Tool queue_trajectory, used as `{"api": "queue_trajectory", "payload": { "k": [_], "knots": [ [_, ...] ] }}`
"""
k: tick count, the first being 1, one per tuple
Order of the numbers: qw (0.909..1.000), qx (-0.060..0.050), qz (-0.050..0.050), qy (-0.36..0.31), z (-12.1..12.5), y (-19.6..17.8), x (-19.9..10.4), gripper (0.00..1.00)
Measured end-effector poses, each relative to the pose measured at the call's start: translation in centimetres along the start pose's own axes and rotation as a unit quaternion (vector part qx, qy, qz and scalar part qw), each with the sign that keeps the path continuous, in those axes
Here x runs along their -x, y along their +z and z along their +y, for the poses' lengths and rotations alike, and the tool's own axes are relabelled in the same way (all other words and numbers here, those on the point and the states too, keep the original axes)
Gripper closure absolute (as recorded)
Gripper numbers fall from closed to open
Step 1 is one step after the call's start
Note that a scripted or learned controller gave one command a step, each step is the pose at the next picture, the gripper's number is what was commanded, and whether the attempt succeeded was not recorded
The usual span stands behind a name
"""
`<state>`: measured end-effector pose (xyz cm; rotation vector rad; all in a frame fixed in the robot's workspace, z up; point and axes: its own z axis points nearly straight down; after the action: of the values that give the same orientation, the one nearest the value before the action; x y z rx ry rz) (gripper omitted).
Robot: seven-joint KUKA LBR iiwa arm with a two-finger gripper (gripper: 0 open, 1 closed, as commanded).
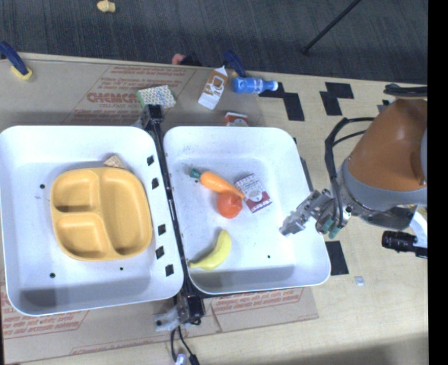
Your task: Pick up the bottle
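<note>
1. Bottle (pixel 252 86): blue, lying on its side on the bench beyond the far edge of the right bin, well apart from the arm and outside both bins.
2. Gripper (pixel 293 223): at the right bin's (pixel 284 268) right rim, pointing in towards the bin. From where I stand I cannot tell whether its jaws are spread or pressed together; nothing is seen between them.
3. Arm (pixel 387 158): grey with an orange band, reaching in from the right.
4. Right bin contents: carrot (pixel 216 181), red round piece (pixel 229 204) just beside it, small red-and-white packet (pixel 254 192), banana (pixel 214 252) near the front.
5. Left bin (pixel 18 280): holds a yellow divided tray (pixel 102 213).
6. Bench behind the bins: small carton (pixel 213 87) near the bottle, patterned packet (pixel 157 95).
</note>
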<state>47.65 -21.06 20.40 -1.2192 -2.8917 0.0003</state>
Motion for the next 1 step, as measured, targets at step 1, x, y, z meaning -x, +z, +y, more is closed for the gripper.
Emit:
{"api": "queue_trajectory", "payload": {
  "k": [1],
  "knots": [
    [0.9965,0.000,-0.001,0.083,3.70,-1.78,-3.77,1.00]
  ]
}}
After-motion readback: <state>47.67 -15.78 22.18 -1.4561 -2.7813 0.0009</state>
